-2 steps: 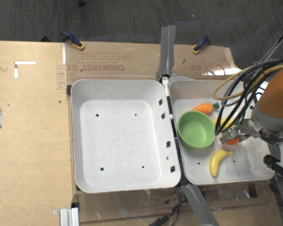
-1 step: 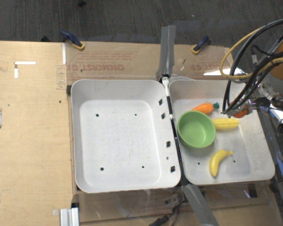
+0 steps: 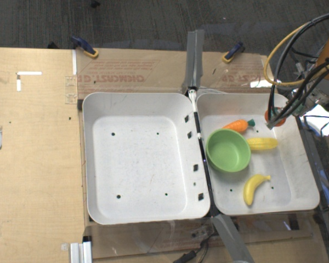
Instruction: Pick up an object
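Two shallow white bins sit side by side on a wooden bench point(image 3: 33, 163). The left bin point(image 3: 140, 158) and the right bin point(image 3: 296, 190) meet at a central seam.

In the right bin, a green bowl point(image 3: 228, 151) stands upright near the seam, mouth up. Just right of it lies a pale yellow corn cob point(image 3: 262, 143), long axis running left to right, touching or nearly touching the bowl's rim. Above the bowl, an orange carrot point(image 3: 235, 126) lies tilted, its green-topped end pointing right and slightly up. Below the bowl, well apart from the corn, a yellow banana point(image 3: 254, 188) curves from lower left to upper right, its stem end pointing right.

The gripper point(image 3: 274, 119) hangs at the bin's upper right, trailing black and yellow cables point(image 3: 288, 53); whether its fingers are spread or closed cannot be told.
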`<state>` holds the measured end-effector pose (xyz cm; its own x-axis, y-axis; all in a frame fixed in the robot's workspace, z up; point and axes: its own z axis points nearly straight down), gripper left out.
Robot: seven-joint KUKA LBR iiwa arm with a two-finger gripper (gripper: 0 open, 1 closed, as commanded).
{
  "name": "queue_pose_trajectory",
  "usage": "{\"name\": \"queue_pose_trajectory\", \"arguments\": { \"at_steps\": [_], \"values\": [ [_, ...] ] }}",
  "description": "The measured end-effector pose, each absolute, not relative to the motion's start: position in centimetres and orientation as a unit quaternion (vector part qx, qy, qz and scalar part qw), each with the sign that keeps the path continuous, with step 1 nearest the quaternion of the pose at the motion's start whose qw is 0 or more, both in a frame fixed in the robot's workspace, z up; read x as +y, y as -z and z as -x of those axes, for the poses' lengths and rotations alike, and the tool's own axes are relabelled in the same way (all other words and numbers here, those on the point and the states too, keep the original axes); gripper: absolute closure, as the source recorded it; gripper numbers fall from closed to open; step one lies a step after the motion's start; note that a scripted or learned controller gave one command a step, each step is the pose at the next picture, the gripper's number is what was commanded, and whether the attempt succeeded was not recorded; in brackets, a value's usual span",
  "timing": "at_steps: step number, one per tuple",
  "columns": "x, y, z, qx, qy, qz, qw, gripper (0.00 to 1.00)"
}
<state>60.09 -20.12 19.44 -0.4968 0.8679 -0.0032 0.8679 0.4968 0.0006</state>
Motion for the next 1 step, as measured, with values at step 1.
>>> {"name": "queue_pose_trajectory", "arguments": {
  "at_steps": [1],
  "values": [
    [-13.9, -20.83, -56.7, 0.967, 0.0, -0.256, 0.002, 1.0]
  ]
}}
